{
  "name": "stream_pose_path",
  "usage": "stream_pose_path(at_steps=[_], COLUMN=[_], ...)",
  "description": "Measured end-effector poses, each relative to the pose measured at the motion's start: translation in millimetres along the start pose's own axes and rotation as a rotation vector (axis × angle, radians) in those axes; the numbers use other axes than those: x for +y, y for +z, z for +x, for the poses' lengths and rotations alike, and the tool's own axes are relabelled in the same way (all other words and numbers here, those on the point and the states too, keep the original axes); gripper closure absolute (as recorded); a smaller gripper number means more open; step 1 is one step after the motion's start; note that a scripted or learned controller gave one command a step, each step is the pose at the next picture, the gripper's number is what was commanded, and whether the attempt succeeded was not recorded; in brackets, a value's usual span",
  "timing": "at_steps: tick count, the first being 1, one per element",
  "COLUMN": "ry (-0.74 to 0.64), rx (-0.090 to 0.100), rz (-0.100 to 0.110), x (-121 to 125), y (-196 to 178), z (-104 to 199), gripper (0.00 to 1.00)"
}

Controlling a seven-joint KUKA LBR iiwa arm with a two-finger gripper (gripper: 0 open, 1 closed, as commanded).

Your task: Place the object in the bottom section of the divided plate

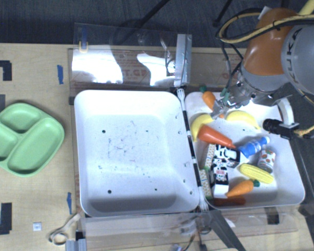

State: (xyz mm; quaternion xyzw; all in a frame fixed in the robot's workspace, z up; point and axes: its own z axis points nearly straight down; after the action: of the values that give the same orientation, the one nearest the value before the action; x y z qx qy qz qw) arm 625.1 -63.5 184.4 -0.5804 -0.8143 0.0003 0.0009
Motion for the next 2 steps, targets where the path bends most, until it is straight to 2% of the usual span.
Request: stream_pose_path(at_steps=[1,2], ry=[-0.127,-0.127], rx=[-0.001,-0.001], rz=[-0.002,-0.002], x=[-30.1,-30.1], y=[-0.4,-0.4], z=[58.4,58.3], gripper=[1.00,0.00])
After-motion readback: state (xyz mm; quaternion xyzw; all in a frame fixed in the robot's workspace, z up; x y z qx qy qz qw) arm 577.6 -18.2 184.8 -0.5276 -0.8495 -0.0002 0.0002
